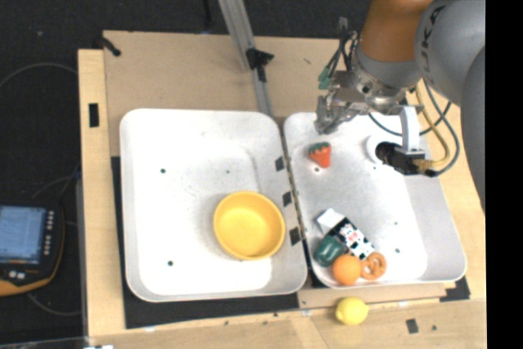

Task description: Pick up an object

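Above the strawberry (320,154), my gripper (328,120) hovers.
Can't tell its state; bowl (248,225) left of strawberry.

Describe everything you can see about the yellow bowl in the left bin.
The yellow bowl is round, plain and glossy, probably plastic, with nothing visible inside. It sits upright, opening upward, on the floor of the left white bin, toward its near right corner, close to the wall beside the right bin. Only the bin floor touches it.
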You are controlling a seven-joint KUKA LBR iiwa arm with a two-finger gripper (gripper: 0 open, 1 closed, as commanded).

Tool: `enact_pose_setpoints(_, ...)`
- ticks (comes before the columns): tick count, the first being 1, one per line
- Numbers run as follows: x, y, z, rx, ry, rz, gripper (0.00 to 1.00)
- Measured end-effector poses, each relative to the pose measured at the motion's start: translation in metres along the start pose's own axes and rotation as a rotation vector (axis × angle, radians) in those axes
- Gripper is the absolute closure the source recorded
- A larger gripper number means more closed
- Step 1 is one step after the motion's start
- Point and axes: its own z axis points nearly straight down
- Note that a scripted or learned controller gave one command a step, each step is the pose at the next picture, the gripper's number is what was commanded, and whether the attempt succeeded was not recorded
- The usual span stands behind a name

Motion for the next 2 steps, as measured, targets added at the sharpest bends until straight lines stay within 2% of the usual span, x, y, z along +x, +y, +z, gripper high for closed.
enact_pose_setpoints(1, 0.051, 0.009, 0.013, 0.001, 0.000, 0.000, 1.00)
enact_pose_setpoints(2, 0.093, 0.021, 0.007, -0.002, 0.002, -0.002, 1.00)
